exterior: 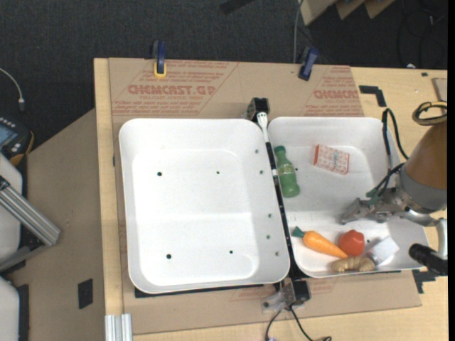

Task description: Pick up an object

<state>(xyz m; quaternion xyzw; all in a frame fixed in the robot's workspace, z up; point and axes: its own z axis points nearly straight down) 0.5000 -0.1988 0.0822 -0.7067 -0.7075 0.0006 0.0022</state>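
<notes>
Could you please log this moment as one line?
pincer: over right white plastic bin, holding nothing | nearest: round red tomato | orange carrot beside it

The arm [430, 169] is cut off by the right edge. Print on the small card [331, 159] is too small to read. The gripper [357, 212] fingers' spacing is unclear.

Green bottle [287, 172], orange carrot [321, 244], red tomato [351, 242], white bins [142, 137].
</notes>
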